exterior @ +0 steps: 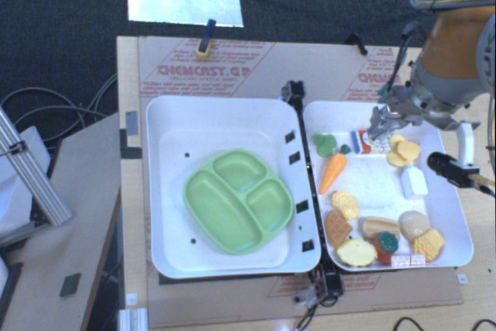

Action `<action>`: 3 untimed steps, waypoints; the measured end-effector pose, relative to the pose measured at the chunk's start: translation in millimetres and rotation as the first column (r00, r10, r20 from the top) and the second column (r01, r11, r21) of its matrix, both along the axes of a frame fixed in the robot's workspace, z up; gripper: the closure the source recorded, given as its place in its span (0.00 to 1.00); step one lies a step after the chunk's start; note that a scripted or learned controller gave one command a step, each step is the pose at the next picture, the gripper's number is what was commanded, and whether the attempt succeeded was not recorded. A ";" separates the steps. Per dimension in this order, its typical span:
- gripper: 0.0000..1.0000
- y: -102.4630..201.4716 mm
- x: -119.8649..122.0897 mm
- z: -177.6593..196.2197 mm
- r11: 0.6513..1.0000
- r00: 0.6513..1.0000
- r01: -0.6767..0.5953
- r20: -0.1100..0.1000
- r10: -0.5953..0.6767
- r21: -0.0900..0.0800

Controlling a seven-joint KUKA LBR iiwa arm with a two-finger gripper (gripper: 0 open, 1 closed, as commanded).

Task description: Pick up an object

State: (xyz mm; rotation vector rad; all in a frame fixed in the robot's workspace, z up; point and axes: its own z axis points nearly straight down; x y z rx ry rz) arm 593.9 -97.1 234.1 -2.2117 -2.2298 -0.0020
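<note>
Currently pincer point(377, 128) is hovering over right bin point(453, 190) far edge, just beside red-white-blue item point(359, 142) lying to its left; jaw state probably hidden, cannot tell.

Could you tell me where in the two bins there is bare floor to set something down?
In the left bin, a bare strip lies behind the green tray. In the right bin, the only open patch lies between the carrot and the white block; its front edge is crowded.
</note>
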 end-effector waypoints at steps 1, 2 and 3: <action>1.00 56.5 -21.4 3.7 1.000 1.000 -0.001 -0.001 0.001 0.000; 1.00 101.0 -46.1 8.2 1.000 1.000 -0.001 -0.002 0.001 0.001; 1.00 146.0 -62.2 2.7 1.000 1.000 -0.001 -0.002 0.001 0.001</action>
